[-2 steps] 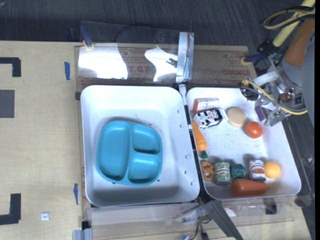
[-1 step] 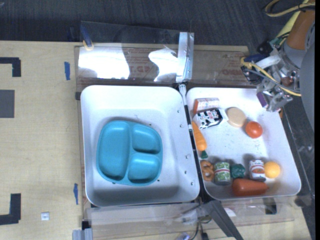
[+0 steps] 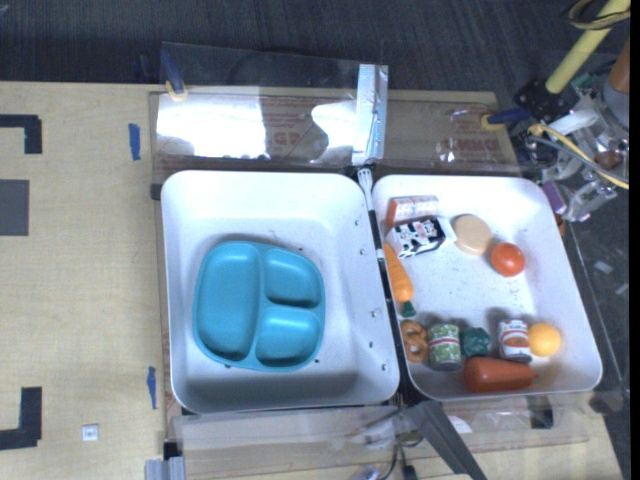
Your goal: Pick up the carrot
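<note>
The carrot lies lengthwise right against the left wall of the right bin, green end toward the pretzel and its top end just beside the milk carton. It looks like a light, stiff plastic toy, smooth and tapered so probably a bit slippery, so I'd pinch it across the thick orange middle, though the wall leaves little room on that side. Arm hardware sits at the top right corner, and I can't tell the gripper's state from here.
</note>
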You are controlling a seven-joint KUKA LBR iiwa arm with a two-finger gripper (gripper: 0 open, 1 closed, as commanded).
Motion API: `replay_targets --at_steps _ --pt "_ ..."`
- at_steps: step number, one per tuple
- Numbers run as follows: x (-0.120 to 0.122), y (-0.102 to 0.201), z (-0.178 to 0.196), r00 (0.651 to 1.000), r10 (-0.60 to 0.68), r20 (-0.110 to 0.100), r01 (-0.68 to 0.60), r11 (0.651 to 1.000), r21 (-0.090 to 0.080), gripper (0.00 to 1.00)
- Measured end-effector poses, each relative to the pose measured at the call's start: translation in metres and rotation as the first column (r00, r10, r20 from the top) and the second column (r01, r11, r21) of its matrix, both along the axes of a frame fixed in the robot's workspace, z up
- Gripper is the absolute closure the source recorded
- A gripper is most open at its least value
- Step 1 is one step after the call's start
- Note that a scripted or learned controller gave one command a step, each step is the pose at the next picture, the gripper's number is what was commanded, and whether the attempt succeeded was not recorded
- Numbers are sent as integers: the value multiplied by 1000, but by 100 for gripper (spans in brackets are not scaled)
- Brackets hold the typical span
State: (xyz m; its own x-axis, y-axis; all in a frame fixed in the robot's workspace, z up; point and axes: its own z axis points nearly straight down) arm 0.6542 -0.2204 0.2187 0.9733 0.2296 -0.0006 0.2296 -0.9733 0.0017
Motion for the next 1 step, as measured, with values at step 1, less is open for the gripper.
replay_targets --at_steps 1 --pt "3 -1 7 1000 -26 0 26 1000 1 100"
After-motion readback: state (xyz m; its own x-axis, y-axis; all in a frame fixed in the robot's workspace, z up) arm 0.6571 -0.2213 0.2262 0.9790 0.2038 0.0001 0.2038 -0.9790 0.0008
